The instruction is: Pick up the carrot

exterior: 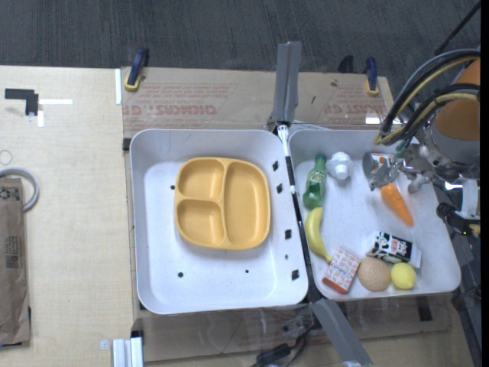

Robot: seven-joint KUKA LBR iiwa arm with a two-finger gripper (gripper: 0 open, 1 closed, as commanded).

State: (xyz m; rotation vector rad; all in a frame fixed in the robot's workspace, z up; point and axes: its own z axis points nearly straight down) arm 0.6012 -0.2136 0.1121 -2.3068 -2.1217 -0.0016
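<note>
Carrot [397, 203] in the right bin [439, 281], gripper [392, 171] at its top end.
Fingers straddle the carrot's tip; whether they clamp it is unclear.

Bare floor [355, 212] between carrot [397, 204] and banana [315, 234]

Arm [458, 121] enters from the right edge, grey, with orange band [461, 117] above the wrist. Dark and yellow cables [416, 90] loop over its upper side. Wrist bent down over the right bin's [359, 228] far right part. Gripper [391, 176] low, metal fingers [380, 173] pointing left and down, just above the bin floor. Fingers sit at the carrot's [397, 203] upper end, touching or nearly so; grip on it cannot be told.
</note>
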